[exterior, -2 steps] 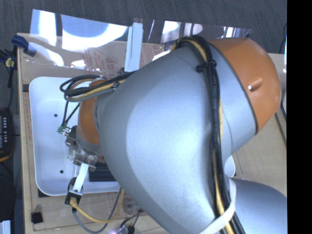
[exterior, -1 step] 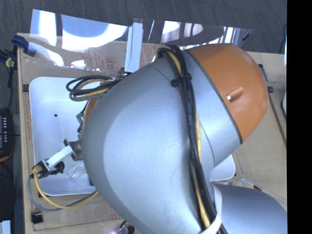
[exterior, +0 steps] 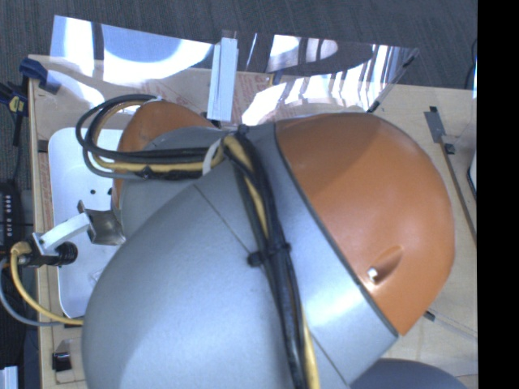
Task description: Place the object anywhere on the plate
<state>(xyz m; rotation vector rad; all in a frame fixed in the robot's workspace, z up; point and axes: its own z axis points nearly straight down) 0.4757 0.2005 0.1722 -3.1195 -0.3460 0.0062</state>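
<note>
The grey-and-orange arm (exterior: pixel 308 241) looms over the white bin (exterior: pixel 69 217) at left, presumably reaching for it; I cannot tell the gripper's state.

Grey arm (exterior: pixel 203 298) w/ orange band (exterior: pixel 365 201) looms close under cam, cables alongside.

From my remote station this reads as a robotics lab. The grey and orange arm (exterior: pixel 324 241) looms close under the camera, a bundle of black and yellow cables (exterior: pixel 263 217) strapped along its casing. Beneath it I see a pale wooden surface (exterior: pixel 454 298) carrying a shallow white bin (exterior: pixel 65 160), with clear shiny panels (exterior: pixel 324 59) standing at the far edge and dark carpet (exterior: pixel 243 2) beyond them.
</note>
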